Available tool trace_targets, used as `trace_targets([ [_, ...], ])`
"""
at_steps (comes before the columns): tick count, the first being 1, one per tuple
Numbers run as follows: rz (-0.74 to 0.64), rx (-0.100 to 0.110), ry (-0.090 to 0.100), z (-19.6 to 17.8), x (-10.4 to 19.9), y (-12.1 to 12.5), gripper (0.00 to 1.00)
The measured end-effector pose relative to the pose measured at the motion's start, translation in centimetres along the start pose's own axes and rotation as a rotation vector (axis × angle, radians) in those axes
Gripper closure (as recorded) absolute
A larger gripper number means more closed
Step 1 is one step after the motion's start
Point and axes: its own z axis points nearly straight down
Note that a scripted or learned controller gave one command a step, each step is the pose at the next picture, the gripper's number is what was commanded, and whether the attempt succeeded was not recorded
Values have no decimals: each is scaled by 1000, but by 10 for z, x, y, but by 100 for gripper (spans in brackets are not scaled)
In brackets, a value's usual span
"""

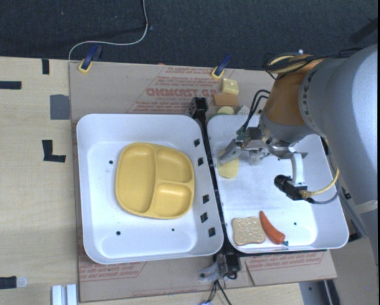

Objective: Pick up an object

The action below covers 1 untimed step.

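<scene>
My gripper (236,150) hangs low over the upper left part of the right bin (304,199), close to the divider. A pale yellow, rounded object (229,168) lies just below it, touching or nearly touching the gripper's tip. A slice of toast (248,230) rests near the bin's front edge. A red-orange, carrot-like piece (272,227) lies right beside the toast. The grey arm with its orange band (290,103) comes in from the right and hides part of the bin's far side.
The left bin (95,189) holds a yellow divided plate (154,180). Black clips run along the divider (208,170) between the bins. A tan block (227,94) and a pale green item (225,111) sit behind the right bin. A black cable (298,190) loops over the right bin.
</scene>
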Motion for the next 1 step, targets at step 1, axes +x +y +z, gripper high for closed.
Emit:
trace_targets([
  [1, -2, 5, 2, 12, 0, 6, 0],
])
